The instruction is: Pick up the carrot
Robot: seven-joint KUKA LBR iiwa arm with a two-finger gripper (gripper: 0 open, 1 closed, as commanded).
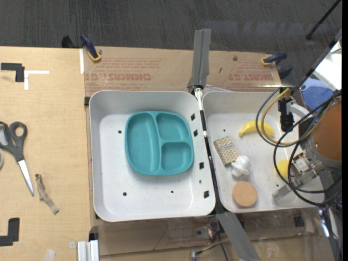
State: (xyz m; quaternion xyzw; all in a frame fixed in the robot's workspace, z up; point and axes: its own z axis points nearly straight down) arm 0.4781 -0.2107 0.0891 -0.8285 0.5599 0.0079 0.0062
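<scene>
The cardboard-covered tabletop carries two shallow white plastic bins side by side. The left white bin holds a teal plastic plate with three compartments, lying flat near the middle of the bin. A pair of grey-handled scissors lies on the tabletop, well apart from both bins.

The grey arm with the orange band reaches over the right edge of the right white bin, trailing black and yellow cables. The gripper hangs low at that bin's right side, tangled in cable and hardware. I cannot tell whether it is wide or narrow, and nothing can be seen held in it.

The small things lie in the right bin. A yellow banana is near the top. Below it are a speckled tan packet, a small white lumpy object and a round tan disc.

A yellow rounded piece sits just beside the gripper, half covered by cables. Whether it is the carrot I cannot tell, but it is the only likely candidate. If so, the carrot is in the right bin, against its right side.

The step in hand looks like the approach or the descent for the grasp. The next move calls for centring the gripper over that piece and closing on it clear of the bin wall.
</scene>
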